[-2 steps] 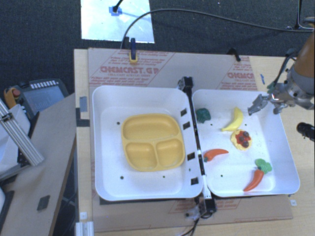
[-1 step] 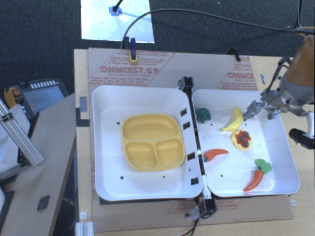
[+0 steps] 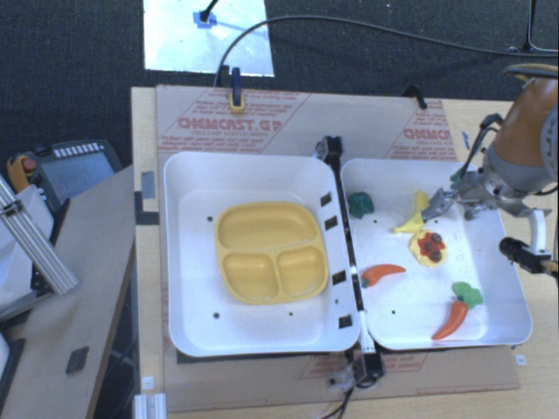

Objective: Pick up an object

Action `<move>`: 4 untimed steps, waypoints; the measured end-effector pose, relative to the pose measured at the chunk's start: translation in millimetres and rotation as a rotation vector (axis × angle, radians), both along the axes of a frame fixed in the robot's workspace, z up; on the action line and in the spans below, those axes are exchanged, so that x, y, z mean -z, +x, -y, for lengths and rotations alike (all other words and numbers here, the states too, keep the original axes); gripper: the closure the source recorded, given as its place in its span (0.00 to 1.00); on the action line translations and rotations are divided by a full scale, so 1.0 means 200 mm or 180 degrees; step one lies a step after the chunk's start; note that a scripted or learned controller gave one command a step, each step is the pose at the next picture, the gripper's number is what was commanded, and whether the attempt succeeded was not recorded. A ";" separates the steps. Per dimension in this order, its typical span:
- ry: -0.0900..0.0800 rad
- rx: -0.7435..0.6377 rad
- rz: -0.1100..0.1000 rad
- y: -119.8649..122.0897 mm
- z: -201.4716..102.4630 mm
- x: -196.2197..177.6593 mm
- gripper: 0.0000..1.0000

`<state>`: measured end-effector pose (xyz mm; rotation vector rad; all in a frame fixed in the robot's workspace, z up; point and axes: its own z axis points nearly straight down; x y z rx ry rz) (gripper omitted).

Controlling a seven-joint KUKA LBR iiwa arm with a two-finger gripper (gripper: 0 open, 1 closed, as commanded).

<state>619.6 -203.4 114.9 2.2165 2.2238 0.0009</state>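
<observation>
the surface (image 3: 144,234) is showing pale wood under printed cardboard, and two glossy white bins are sitting on it, the left bin (image 3: 188,234) mid-frame and the right bin (image 3: 507,312) toward the right edge. the arm (image 3: 528,138) is reaching in at upper right, its claw (image 3: 439,204) hovering at the tip of a yellow wedge (image 3: 415,216) in the right bin; i cannot tell whether it is spread or pressed together, and nothing is visibly sitting between its fingers. the wedge is looking smooth and tapered, so a pinch is likely slipping off or nudging it into the round topped piece (image 3: 429,247) just below. the yellow tray (image 3: 266,251) is lying in the left bin, moulded plastic with three wells. smaller still: a carrot (image 3: 454,314), a red pepper (image 3: 382,274), a knobbly green piece (image 3: 360,202).
</observation>
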 end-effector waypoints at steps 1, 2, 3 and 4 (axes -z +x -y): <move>-0.0002 -0.0004 0.0010 0.00 0.00 -0.06 1.00; -0.0001 -0.0004 0.0008 -0.01 -0.01 -0.37 1.00; 0.0000 -0.0008 0.0004 0.00 -0.01 -0.52 1.00; 0.0003 -0.0010 0.0001 -0.01 -0.28 -0.57 1.00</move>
